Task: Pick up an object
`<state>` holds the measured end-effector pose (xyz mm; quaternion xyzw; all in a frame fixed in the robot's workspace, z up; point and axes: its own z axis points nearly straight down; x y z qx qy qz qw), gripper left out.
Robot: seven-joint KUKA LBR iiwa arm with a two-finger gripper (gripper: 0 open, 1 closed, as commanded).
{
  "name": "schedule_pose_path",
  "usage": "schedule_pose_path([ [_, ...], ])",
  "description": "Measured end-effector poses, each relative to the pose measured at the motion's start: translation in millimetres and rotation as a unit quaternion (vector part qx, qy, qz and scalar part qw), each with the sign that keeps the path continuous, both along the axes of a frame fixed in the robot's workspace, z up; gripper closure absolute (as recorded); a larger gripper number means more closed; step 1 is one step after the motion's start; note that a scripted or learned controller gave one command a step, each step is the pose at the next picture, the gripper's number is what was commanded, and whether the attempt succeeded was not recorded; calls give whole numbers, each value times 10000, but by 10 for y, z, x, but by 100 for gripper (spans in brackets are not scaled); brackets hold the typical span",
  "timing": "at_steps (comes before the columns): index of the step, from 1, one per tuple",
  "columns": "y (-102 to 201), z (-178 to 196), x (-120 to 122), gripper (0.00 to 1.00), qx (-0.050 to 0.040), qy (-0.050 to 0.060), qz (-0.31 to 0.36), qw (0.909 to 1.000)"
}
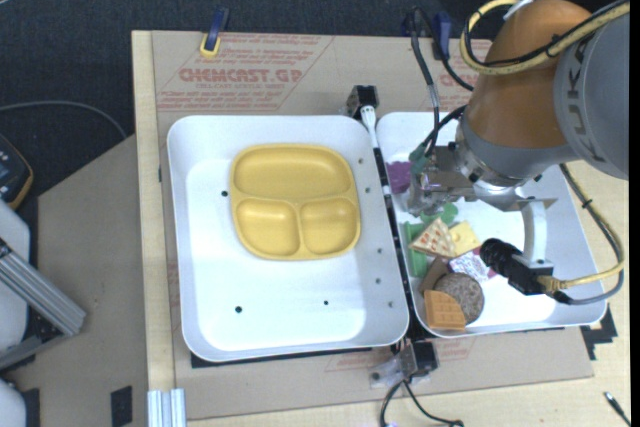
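Camera view: the arm (530,85) covers the right bin (570,300), its claw's state hidden; a yellow divided plate (296,199) lies long axis left-right in the left bin (270,315).

Light was bright and even from overhead, pretty soft shadows. Left bin (200,245) was nearly blown out white, with a mild sheen on the yellow tray (295,198). Corners toward 10 o'clock went dim, slightly soft overall.

Robotics lab: a plywood bench (300,65) on dark carpet, cables (60,110) trailing left of it, aluminium framing (40,295) beside it.
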<state>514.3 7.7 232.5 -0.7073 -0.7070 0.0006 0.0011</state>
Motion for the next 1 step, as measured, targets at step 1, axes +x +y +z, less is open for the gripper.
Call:
schedule_pose_path([
  [1, 86, 17, 58, 100, -2, -21, 11, 10000],
])
